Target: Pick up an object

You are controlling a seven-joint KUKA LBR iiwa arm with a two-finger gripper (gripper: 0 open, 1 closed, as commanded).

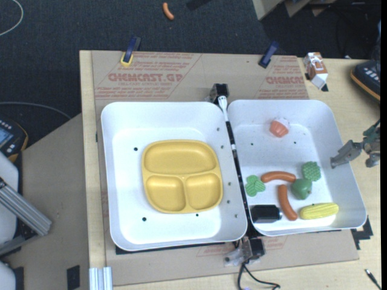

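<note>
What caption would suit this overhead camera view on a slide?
Gripper at the right bin's edge, toy food inside; yellow divided plate in the left bin.

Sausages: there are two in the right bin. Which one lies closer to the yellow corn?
The sausage running up and down, its lower end beside the corn. The other sausage lies crosswise above it, farther away.

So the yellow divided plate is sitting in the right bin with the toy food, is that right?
Not quite. The camera view shows the yellow divided plate alone in the left bin. The toy food, such as the corn cob, lies in the right bin.
</note>
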